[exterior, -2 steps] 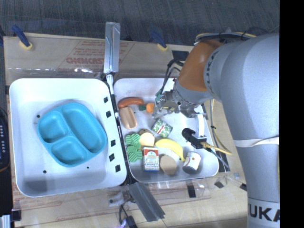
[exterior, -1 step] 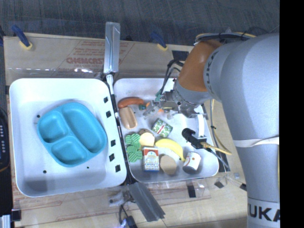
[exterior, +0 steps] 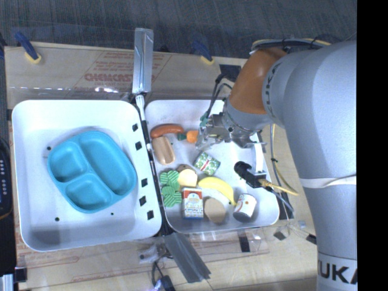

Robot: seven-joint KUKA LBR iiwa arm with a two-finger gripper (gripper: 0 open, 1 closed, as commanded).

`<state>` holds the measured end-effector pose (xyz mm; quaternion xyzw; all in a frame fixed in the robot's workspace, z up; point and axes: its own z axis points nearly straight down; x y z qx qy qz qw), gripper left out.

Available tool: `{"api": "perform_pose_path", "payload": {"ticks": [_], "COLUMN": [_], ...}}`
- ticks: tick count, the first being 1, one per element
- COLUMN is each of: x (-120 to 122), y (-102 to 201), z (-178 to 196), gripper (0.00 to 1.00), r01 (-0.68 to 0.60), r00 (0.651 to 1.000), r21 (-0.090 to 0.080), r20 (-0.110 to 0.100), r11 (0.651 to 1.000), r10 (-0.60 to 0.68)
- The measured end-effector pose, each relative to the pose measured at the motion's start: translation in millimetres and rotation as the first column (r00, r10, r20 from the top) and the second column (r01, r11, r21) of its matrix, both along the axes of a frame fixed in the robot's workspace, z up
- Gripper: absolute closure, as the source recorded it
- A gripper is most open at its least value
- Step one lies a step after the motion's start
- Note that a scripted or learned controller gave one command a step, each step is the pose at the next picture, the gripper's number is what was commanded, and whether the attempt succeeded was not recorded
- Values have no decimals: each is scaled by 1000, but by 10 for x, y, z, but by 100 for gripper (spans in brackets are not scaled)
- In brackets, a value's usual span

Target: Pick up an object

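My gripper [exterior: 208, 133] hangs low over the upper middle of the right bin [exterior: 182, 109]. Directly to its left lies a small orange piece [exterior: 192, 136], close to or touching the gripper. A green and white carton [exterior: 207, 163] lies just below the gripper. Further left are a brown sausage [exterior: 167, 129] and a tan bread roll [exterior: 163, 151]. I see nothing held in the gripper.
The right bin's front half is crowded: a green ridged piece [exterior: 170, 188], a yellow banana [exterior: 219, 188], a red and white carton [exterior: 193, 203], a tan round piece [exterior: 214, 210] and a small can [exterior: 245, 207]. The left bin [exterior: 36, 223] holds a blue divided plate [exterior: 91, 170].
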<state>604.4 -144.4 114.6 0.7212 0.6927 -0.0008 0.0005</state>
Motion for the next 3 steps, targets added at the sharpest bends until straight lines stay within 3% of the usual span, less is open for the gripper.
{"api": "perform_pose_path", "payload": {"ticks": [1, 2, 3], "x": [492, 523, -411], "y": [-226, -222, -270], "z": [-225, -200, -131], "gripper": [100, 0, 0], "r01": [-86, -87, -196], "r00": [996, 996, 981], "r21": [6, 2, 2], "r20": [-17, -3, 0], "r11": [996, 996, 981], "r10": [86, 87, 196]}}
